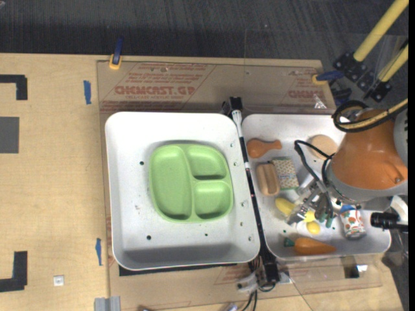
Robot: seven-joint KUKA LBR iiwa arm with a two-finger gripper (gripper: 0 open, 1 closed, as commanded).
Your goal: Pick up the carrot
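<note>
Carrot (313, 245) lies at the front edge of the right bin (382, 241). Just above it, the gripper (305, 211) sits among yellow toys (285, 206), grip state unclear.

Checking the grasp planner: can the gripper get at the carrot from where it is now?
Probably yes. The carrot lies uncovered along the right bin's near wall, and the gripper hovers just beyond it. That wall and the yellow piece beside it leave little room.

Green tray (174, 185): matt plastic, smooth. White bin (130, 141): glossy plastic. Bench (52, 173): bare wood, matt. Carrot (314, 245): smooth, slight sheen.
</note>
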